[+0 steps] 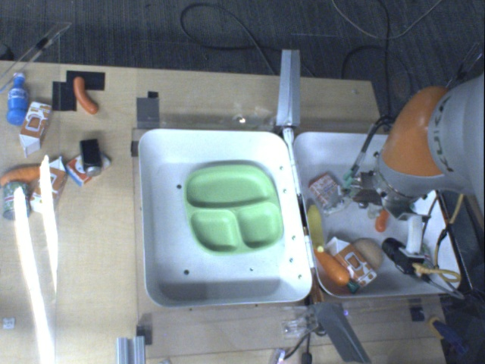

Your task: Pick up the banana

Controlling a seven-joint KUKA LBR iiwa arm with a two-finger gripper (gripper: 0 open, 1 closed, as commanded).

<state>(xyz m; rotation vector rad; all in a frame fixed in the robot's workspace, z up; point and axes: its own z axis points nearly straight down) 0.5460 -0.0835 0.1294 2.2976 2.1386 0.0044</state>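
Arm over the right bin, banana lying loose at that bin's left wall.

The banana (314,224) lies lengthwise against the left wall of the right bin (333,146), just far of a carrot (332,267) and a small printed carton (356,266) in the near-left corner. A clear packet with a reddish print (325,190) sits just right of and farther than the banana. The grey arm with its orange band (409,139) hangs over the right half of this bin; its gripper (375,197) is low, near the packet and apart from the banana, and I cannot tell from this slant how it is set. The left bin (155,226) holds a green three-compartment tray (231,205). Small items lie scattered on the bench (98,241) at far left.
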